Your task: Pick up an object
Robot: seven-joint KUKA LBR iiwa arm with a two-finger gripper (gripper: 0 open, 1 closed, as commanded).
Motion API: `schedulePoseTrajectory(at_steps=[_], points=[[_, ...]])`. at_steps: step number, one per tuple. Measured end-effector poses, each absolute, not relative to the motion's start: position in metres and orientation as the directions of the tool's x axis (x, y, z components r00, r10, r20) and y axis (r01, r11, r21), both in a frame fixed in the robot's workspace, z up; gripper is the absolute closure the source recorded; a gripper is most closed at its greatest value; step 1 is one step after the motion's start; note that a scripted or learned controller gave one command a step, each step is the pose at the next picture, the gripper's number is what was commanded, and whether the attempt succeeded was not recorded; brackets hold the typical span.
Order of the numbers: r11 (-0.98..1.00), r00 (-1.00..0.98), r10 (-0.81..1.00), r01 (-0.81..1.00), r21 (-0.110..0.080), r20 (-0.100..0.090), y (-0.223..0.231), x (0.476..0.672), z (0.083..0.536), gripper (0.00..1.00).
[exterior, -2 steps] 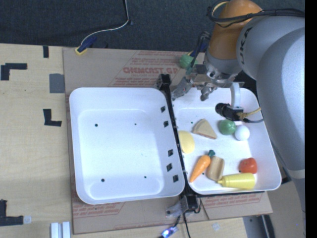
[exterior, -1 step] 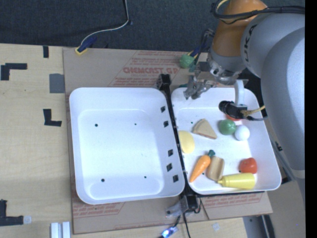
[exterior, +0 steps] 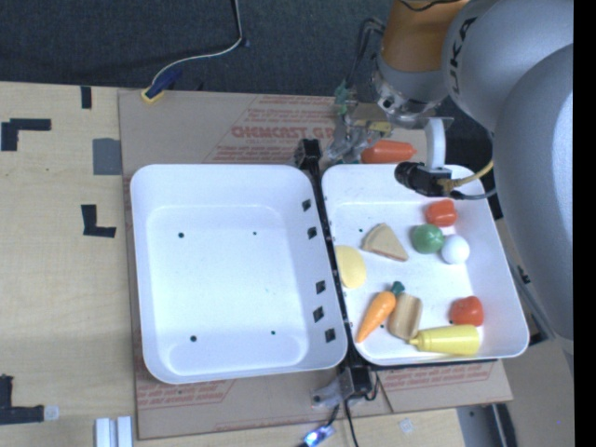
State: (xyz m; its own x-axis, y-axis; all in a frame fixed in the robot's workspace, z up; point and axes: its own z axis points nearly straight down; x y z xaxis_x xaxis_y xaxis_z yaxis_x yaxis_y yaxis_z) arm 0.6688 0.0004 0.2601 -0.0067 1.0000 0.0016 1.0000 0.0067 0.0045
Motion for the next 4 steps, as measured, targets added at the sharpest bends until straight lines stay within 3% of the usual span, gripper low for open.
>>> schedulePoseTrajectory(at_steps=[1, 2, 3, 4], points=[[0.009, -0.009, 1.0, 1.0, 0.006, 0.003, 0.06, 0.669, 0.326, 1.0], [0.001, -0.001, 1.0, 1.0, 0.008, 0.001, 0.044, 0.637, 0.413, 1.0], [0.002, -0.002, 1.0, 1.0, 0.015, 0.001, 0.032, 0.593, 0.536, 1.0], [0.0, 0.0, 1.0, 1.0, -0.001, 0.001, 0.014, 0.535, 0.536, 1.0]])
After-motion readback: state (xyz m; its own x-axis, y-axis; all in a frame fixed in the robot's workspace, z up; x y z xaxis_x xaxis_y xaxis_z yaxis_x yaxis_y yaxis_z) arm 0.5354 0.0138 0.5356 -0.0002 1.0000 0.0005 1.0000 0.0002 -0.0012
